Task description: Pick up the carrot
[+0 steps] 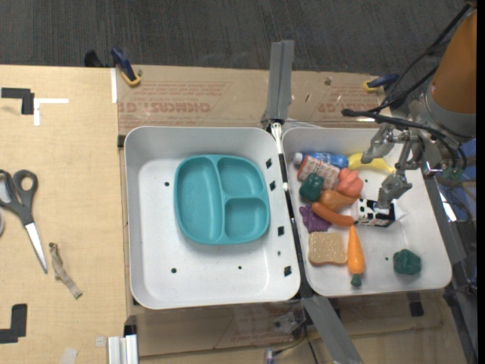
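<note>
The carrot [355, 253] is orange with a small green tip and lies lengthwise near the front of the right bin [436, 241], just right of a toast slice [326, 248]. My gripper [386, 167] hovers over the back right of that bin, behind the carrot and to its right, well apart from it. Its fingers [395, 183] are open and nothing is between them.
Crowded at the right bin's back left are a red box [318, 171], a green pepper [311, 189], a pink piece [349, 180], orange pieces [336, 200], a purple piece [310, 219] and a yellow banana [370, 161]. A black-and-white carton [376, 213] and broccoli [407, 262] sit nearer. The left bin [151, 249] holds a teal divided plate [223, 199].
</note>
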`<state>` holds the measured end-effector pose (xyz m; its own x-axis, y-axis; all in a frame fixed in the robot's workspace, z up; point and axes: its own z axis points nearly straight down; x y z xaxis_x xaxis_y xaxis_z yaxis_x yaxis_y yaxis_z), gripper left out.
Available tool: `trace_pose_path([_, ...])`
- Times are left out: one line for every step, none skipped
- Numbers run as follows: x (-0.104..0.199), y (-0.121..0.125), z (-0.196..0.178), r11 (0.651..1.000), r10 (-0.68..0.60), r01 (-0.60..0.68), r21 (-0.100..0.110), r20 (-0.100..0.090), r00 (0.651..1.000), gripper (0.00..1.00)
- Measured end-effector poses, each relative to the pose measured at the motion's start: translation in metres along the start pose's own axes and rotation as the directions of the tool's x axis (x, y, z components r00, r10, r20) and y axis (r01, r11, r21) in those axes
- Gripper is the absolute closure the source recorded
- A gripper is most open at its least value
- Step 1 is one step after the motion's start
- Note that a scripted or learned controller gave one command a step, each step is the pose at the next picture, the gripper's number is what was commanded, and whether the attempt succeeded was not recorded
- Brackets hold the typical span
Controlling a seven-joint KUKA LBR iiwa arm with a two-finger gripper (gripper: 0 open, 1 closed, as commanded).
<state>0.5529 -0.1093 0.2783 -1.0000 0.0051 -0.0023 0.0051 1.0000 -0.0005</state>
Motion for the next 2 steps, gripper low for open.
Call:
trace_pose_path([0.018, -0.025, 0.154, 0.990, 0.141, -0.141, -0.001, -0.002, 0.990, 0.00])
trace_pose_path([0.070, -0.013, 0.185, 0.975, 0.222, -0.222, 0.000, 0.001, 0.975, 0.00])
